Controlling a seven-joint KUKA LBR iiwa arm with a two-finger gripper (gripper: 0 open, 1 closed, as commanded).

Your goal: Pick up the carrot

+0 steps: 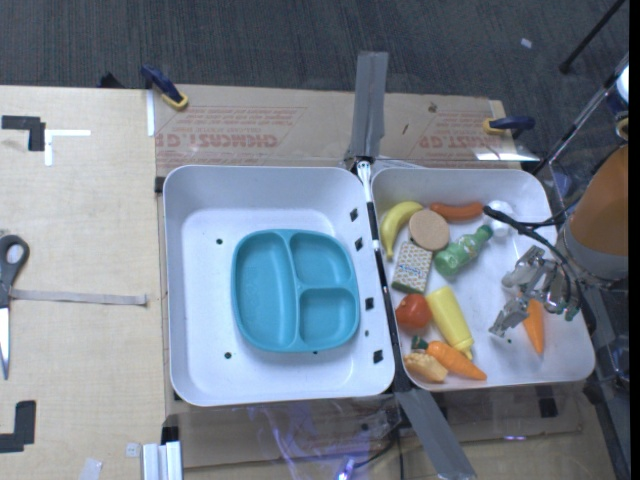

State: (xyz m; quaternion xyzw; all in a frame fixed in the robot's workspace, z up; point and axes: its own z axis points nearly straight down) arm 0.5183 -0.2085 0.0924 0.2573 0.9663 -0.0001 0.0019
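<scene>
The worktop (80, 268) was pale wood, with brown cardboard (300, 128) laid under the two bins and dark carpet (250, 18) beyond its far edge. The left bin (190, 368) carried a teal divided plate (296, 290). The right bin (575, 363) held the play food: a yellow banana (397, 223), a round cracker (429, 230), a green bottle (461, 252), a tomato (413, 312), a corn cob (450, 318) and an orange carrot (456, 360) lying along the near wall. The arm (603, 218) reached in from the right. The tool (522, 303) hung low over the right side of that bin; whether it was spread or pressed together could not be told. A second, smaller carrot (536, 326) lay just beside it on the right, apparently touching, though no grip on it was visible. Scissors (10, 278) lay at the far left.
</scene>
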